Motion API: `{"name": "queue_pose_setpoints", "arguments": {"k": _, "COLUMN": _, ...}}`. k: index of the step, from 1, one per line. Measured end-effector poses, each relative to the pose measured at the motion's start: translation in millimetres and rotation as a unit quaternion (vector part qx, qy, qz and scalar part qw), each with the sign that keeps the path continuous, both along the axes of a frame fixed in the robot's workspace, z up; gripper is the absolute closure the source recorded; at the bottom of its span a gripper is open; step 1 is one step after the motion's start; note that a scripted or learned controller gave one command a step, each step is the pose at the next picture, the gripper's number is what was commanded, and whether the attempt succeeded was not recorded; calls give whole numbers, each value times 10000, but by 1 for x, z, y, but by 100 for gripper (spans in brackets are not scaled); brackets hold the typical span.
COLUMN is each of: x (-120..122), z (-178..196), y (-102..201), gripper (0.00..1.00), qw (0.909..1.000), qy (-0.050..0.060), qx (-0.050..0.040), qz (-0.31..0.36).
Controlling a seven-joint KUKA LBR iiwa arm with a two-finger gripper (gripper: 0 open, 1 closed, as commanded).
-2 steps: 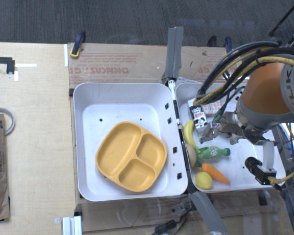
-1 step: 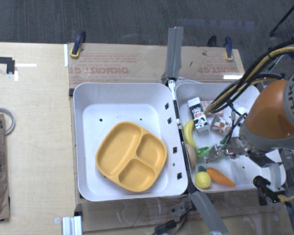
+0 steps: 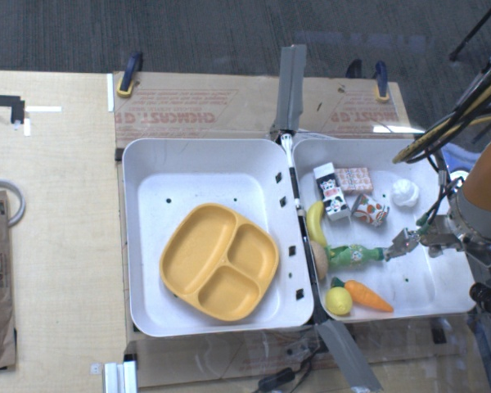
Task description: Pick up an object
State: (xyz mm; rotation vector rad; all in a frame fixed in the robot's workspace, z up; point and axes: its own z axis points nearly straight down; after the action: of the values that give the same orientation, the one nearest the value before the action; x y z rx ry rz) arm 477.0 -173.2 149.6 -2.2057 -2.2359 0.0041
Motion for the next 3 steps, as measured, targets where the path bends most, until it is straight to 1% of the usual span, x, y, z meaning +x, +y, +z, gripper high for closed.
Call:
{"name": "queue_pose_setpoints", "arguments": {"k": 1, "x": 0, "z": -18, "y": 52, "gripper": 0, "qw": 9967, "qy": 9, "qx": 9, "qz": 812}}
{"name": "queue_pose_setpoints", "arguments": {"k": 2, "x": 1, "z": 33, "y": -35, "gripper": 0, "qw": 9912, "qy": -9, "qx": -2, "qz": 1324}}
{"name": "queue_pose_setpoints", "arguments": {"k": 3, "x": 1, "z": -12, "y": 11, "gripper": 0, "qw": 9682, "qy": -4, "qx": 9, "qz": 2504}}
